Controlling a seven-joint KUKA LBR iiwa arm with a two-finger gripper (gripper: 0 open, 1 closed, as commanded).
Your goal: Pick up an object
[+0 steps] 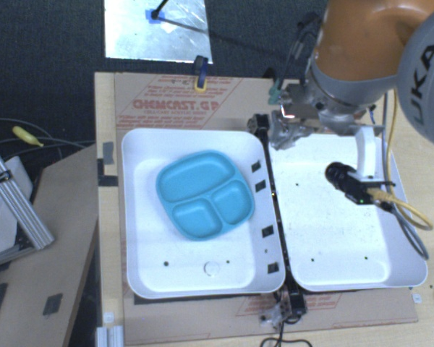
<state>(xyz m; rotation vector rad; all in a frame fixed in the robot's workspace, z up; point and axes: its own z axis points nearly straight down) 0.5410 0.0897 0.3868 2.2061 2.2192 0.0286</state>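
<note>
We see a blue plate (205, 193) with three compartments, one large and two smaller. It has rounded corners and lies flat in the left bin (141, 215), turned at a slant to the bin walls. It sits nearer the upper half of this bin, with bare white floor around it on all sides, most of it toward the lower wall. A small clear ring (213, 269) lies on the floor near the lower wall, apart from the plate.

The right bin (333, 266) touches the left bin along the middle edge, where small black clips sit. The arm (369, 42) hangs over the upper left corner of the right bin, and the tool (286, 132) is just beside the dividing edge; whether it is spread or pressed together we cannot tell. A black part with a yellow cable (401, 212) reaches over the right bin.

Both bins rest on a brown cardboard sheet (177, 100) with red print, on the worktop. Above it lies a shiny foil sheet (155, 20) on dark carpet.
</note>
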